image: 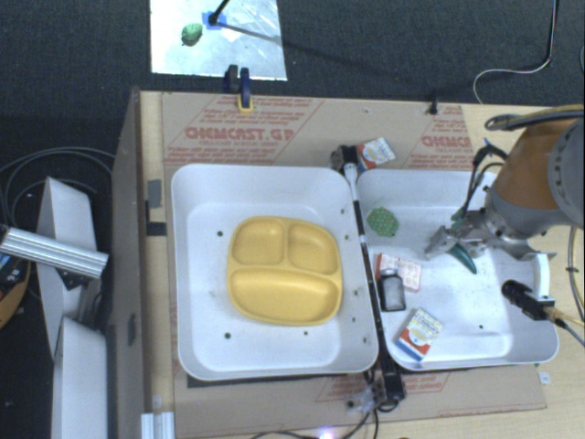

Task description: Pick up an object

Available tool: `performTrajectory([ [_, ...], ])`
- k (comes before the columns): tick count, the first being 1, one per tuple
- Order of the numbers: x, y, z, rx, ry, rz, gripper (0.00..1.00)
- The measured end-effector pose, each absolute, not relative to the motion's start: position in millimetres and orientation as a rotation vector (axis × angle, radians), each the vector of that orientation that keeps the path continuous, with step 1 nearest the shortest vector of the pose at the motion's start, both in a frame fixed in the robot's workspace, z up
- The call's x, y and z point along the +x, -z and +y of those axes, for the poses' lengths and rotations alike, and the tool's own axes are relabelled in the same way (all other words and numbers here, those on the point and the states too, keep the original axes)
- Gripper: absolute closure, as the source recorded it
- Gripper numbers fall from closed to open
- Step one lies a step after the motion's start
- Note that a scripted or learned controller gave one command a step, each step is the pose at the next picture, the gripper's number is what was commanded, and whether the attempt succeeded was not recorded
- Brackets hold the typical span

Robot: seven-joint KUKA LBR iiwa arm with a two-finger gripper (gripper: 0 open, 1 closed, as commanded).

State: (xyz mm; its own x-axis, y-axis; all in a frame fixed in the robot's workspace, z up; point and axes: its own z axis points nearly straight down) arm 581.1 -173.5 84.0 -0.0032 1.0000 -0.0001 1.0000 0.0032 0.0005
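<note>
My gripper (451, 254) hangs low over the right bin (475, 347), near its middle, and its two fingers are spread open with nothing between them. A green lumpy object (382, 220) lies to the gripper's left near the bin's back left corner. A small red and white packet (399, 270) and a black object (392, 294) lie by the left wall. Toward the front sits a white, blue and orange box (417, 331). The gripper touches none of these.
The left bin (196, 245) holds a yellow divided plate (282, 270). A small packet (376, 152) lies on the cardboard behind the bins. The arm (535, 176) with its orange band comes in over the right bin's far right side.
</note>
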Motion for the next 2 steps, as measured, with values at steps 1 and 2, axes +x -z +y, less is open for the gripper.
performTrajectory([
  [1, 599.8, -157.2, -205.7, 2.216, -0.003, 2.219, 0.00],
  [2, 565.2, -84.4, -167.4, 2.219, -0.001, 2.222, 0.00],
])
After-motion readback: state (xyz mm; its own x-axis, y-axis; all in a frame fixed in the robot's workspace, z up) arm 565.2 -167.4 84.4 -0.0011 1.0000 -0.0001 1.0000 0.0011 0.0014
